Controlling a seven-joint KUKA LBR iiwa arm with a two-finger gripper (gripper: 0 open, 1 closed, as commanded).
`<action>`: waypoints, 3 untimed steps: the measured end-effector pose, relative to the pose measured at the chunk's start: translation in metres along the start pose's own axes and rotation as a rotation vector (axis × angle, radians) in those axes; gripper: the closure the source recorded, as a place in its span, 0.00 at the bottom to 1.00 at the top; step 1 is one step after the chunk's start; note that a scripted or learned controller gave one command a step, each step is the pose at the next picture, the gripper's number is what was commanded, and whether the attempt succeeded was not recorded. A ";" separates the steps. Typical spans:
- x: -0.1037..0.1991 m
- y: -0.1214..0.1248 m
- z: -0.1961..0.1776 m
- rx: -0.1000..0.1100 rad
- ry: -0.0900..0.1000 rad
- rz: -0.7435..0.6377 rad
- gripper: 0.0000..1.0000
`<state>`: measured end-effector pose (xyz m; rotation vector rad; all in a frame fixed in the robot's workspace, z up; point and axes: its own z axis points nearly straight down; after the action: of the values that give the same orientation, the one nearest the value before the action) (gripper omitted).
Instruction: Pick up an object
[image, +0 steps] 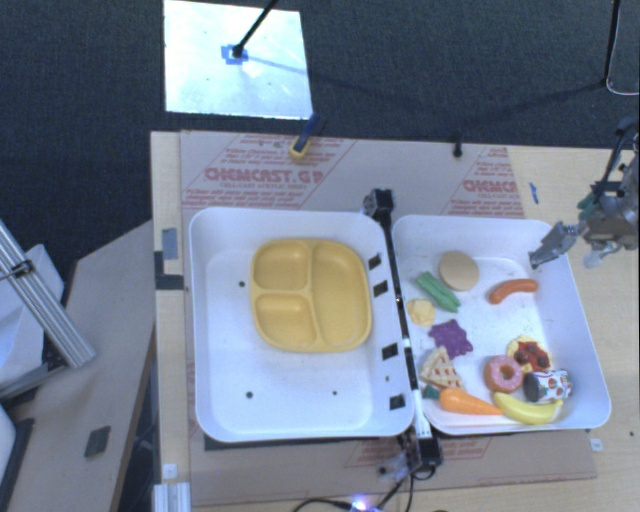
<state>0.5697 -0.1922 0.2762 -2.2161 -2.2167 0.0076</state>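
The hand (568, 247) hovers with its fingers apart and nothing between them over the right bin's (580, 330) far right corner, near the sausage (512, 290) lying in that bin.

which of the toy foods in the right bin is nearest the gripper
The orange-red sausage, lying just below and left of the gripper. The tan round bun sits farther left; the rest lie lower in the bin.
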 end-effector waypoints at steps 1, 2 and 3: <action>0.001 0.002 -0.006 -0.010 -0.002 -0.003 0.00; 0.003 0.010 0.053 -0.006 -0.001 -0.002 0.00; 0.007 0.002 0.101 -0.006 -0.001 -0.001 0.00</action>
<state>0.5706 -0.1851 0.1751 -2.2181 -2.2213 0.0016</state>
